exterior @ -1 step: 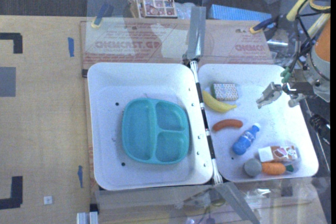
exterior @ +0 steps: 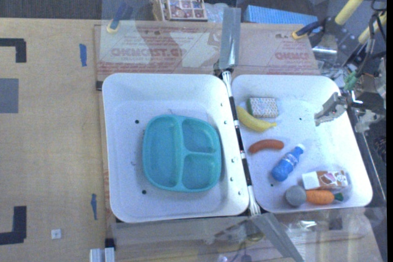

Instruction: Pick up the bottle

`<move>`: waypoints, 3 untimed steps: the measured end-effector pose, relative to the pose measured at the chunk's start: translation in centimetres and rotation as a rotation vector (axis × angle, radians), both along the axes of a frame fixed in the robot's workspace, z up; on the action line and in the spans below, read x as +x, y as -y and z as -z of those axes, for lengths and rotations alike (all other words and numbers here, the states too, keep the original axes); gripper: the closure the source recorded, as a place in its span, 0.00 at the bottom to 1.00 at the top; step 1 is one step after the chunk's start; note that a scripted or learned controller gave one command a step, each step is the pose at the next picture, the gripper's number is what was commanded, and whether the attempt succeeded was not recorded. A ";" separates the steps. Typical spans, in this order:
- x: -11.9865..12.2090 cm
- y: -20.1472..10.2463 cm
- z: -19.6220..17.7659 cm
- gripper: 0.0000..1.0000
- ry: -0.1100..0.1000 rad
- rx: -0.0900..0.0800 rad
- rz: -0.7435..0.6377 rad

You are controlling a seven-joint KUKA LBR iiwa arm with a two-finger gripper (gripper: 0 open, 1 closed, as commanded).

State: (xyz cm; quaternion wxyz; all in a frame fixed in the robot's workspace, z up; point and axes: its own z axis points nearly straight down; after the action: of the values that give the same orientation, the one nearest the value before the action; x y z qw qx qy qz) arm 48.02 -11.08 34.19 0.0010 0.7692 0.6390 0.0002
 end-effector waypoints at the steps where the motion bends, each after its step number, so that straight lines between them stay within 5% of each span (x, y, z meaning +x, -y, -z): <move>1: 0.1 0.2 -1.0 1.00 0.002 -0.001 0.003; 2: 1.3 -4.4 13.5 1.00 -0.002 0.001 -0.425; 3: 0.0 2.8 23.1 1.00 -0.002 0.002 -0.375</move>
State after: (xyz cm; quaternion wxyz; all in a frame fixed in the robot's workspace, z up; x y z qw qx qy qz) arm 48.01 -13.88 11.09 -0.0004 0.6367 0.7712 0.0000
